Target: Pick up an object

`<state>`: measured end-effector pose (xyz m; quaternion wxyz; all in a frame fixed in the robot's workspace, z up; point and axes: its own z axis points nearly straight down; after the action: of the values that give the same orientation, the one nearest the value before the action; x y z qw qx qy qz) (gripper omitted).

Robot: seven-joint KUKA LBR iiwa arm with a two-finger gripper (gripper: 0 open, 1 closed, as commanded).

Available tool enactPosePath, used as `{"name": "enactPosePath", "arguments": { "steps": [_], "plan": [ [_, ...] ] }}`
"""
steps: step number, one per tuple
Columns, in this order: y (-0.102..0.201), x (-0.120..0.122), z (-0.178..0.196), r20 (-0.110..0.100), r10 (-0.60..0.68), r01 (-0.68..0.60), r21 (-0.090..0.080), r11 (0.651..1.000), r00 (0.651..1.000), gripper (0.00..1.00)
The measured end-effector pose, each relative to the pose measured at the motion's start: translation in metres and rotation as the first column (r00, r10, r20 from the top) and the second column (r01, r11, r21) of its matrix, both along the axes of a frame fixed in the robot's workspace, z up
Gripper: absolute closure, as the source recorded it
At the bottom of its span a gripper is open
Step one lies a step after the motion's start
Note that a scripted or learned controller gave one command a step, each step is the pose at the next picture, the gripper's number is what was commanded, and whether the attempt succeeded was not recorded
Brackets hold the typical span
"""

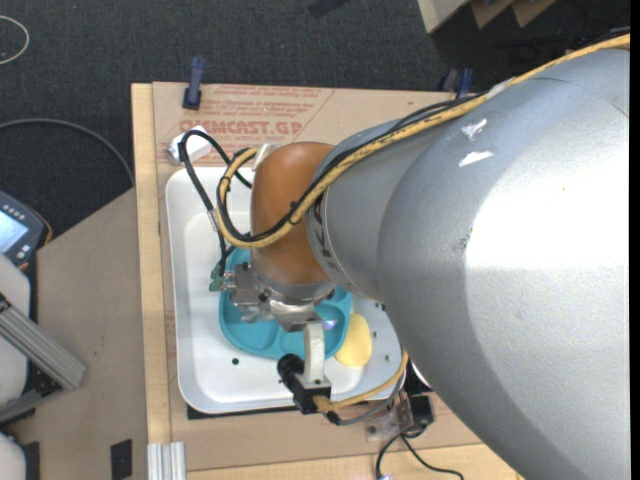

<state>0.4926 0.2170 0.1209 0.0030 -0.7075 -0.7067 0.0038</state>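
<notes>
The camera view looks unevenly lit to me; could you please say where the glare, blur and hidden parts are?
In the camera view, a bright highlight washes out the grey arm, whose near bulk looks soft and hides the bench's right side; the orange band shows a mild sheen; the white bin is evenly lit and sharp; the teal object and yellow object are partly covered by the wrist.

The brown bench (150,268) bears a shallow white bin (190,298), with printed cardboard (250,113) behind it.
</notes>
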Motion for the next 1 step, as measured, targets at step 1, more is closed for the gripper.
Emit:
{"name": "enactPosePath", "arguments": {
  "steps": [1],
  "plan": [
    [-0.0011, 0.0799, -0.0344, 0.010, 0.000, 0.000, 0.001, 1.000, 1.000, 1.00]
  ]
}}
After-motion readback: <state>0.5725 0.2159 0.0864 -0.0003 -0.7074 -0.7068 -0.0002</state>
